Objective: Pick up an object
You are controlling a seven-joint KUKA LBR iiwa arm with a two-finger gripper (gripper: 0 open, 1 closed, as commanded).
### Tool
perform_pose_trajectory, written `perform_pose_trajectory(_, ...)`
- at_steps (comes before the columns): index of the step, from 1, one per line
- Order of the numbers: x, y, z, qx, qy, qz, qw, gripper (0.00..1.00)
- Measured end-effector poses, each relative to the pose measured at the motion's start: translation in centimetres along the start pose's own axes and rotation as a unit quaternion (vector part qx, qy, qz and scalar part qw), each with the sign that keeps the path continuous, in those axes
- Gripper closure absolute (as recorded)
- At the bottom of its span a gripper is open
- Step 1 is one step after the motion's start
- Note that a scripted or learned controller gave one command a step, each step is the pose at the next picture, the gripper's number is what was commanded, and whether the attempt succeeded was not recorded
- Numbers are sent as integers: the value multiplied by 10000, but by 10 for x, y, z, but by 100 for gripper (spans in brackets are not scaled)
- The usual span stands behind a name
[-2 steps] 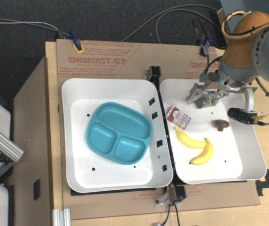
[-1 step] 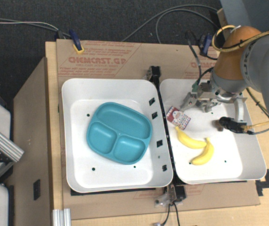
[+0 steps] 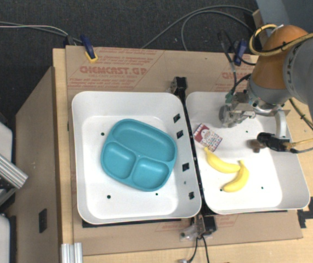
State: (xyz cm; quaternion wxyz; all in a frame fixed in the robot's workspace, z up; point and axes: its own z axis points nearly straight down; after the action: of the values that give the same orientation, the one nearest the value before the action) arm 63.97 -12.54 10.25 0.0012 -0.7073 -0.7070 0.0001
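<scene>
The right bin (image 3: pixel 274 188) holds two yellow bananas and a small packet. One banana (image 3: pixel 221 163) lies near the bin's left wall and the other banana (image 3: pixel 237 181) curves just below and to its right. The red and white packet (image 3: pixel 207 137) lies above them by the divider. My gripper (image 3: pixel 231 115) hangs over the upper part of the right bin, up and to the right of the packet and apart from it. I see nothing held in it.
A blue divided plate (image 3: pixel 138 154) lies in the middle of the left bin (image 3: pixel 80 147). A black divider (image 3: pixel 188 141) with clips runs between the bins. Cables and a blue-yellow clamp (image 3: pixel 88 47) lie at the bench's back edge.
</scene>
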Motion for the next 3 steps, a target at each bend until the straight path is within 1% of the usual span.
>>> perform_pose_trajectory(1, 2, 6, -64, -43, -12, -9, 10000, 100)
perform_pose_trajectory(2, 6, 11, -128, -48, -14, -14, 10000, 100)
perform_pose_trajectory(3, 7, 11, -147, -29, -10, -9, 10000, 100)
